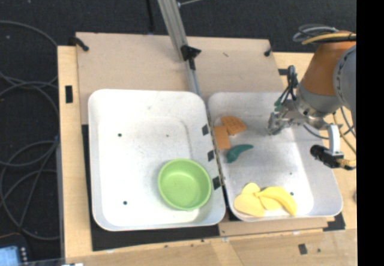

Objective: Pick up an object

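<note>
My gripper hangs over the upper right part of the right bin, below the arm's orange band. Nothing shows between its fingers. An orange piece lies at the bin's upper left, well to the gripper's left. A small teal object sits just below the orange piece. A yellow banana-like bunch rests near the bin's front edge. A green bowl stands in the lower right corner of the left bin.
A slanted metal pole rises from the bench behind the bins. Cables and a small connector trail from the arm at the right bin's right rim.
</note>
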Robot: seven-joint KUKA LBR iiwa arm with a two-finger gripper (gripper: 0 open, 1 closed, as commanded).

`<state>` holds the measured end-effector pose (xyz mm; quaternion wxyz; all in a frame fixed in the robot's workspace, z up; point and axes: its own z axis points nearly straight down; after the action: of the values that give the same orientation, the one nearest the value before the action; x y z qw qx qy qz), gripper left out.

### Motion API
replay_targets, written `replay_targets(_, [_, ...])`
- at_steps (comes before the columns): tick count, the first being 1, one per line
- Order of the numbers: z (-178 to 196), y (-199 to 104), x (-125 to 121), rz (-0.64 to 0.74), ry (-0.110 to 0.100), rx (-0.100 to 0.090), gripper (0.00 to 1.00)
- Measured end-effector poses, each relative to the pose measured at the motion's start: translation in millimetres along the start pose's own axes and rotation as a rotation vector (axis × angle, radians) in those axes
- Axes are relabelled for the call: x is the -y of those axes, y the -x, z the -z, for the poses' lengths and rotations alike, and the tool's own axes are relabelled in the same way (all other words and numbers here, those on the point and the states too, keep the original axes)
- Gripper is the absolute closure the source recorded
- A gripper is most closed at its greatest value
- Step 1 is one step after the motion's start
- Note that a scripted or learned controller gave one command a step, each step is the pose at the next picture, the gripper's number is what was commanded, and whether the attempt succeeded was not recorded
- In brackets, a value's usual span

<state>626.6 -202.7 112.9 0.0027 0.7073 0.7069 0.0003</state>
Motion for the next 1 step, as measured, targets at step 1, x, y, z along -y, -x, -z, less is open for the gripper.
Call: replay_targets(1, [48.6, 4.3, 6.1, 0.0, 0.002, -0.002, 1.0])
